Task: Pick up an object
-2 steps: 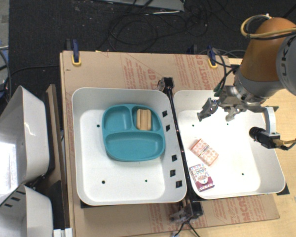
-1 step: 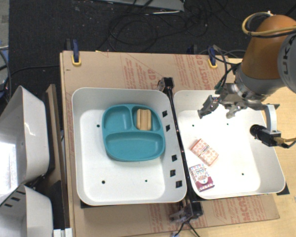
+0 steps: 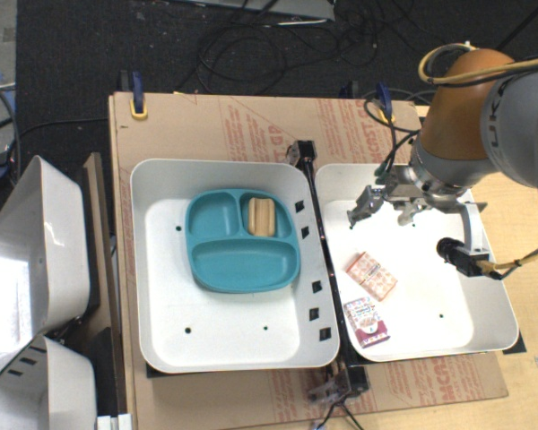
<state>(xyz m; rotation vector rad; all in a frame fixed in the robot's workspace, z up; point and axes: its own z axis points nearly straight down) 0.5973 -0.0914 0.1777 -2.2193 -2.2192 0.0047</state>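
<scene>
two small packets lie in the right bin [image 3: 484, 330], a pink one [image 3: 371, 274] and a purple-edged one [image 3: 366, 320] just below it. the gripper [image 3: 387, 206] hovers above them, jaws spread and holding nothing. left bin [image 3: 161, 330] carries a teal tray [image 3: 242, 249].

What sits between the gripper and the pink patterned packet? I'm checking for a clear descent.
Nothing: in the camera view, bare white bin floor separates the gripper from the pink patterned packet. A second packet lies beyond it.
</scene>
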